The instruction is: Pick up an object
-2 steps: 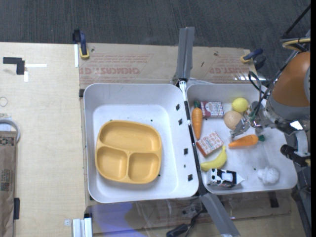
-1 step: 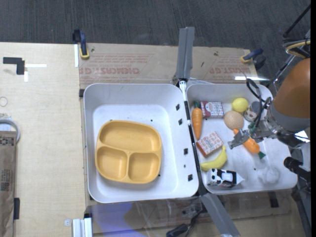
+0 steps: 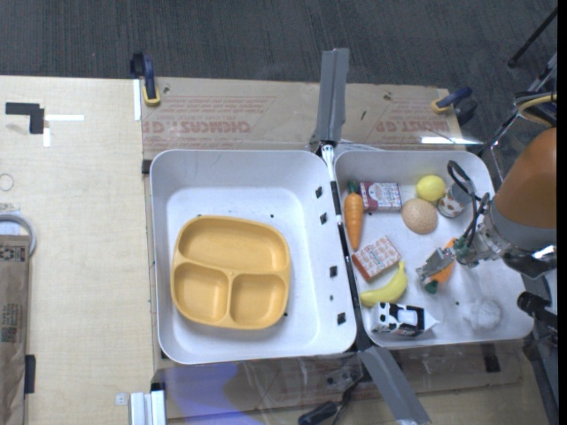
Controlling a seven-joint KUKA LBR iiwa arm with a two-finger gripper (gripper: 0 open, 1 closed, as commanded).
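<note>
**Gripper low in the right bin, over an orange-and-green piece**

Gripper [image 3: 440,264] of mine sits low in the right bin [image 3: 496,326], metal and grey, reaching in from the right under the orange band of my arm [image 3: 532,189]. Whether my fingers are spread or closed I cannot tell. At the tip lies a small orange object [image 3: 440,274] with a green bit, touching or just under it; I cannot say it is gripped.

Two shallow white bins with rounded corners stand side by side. In the left bin [image 3: 168,237] lies one yellow plate [image 3: 232,271], smooth plastic, with three compartments. The right bin holds one carrot [image 3: 353,218], long and tapered; one curved banana [image 3: 387,287]; one round lemon [image 3: 431,188]; one tan egg-shaped piece [image 3: 420,216]; two small printed boxes, one by the carrot's top [image 3: 381,195], one just above the banana [image 3: 376,257]; one black-and-white toy [image 3: 398,319] near the front wall; and one crumpled clear wrapper [image 3: 483,312].
</note>
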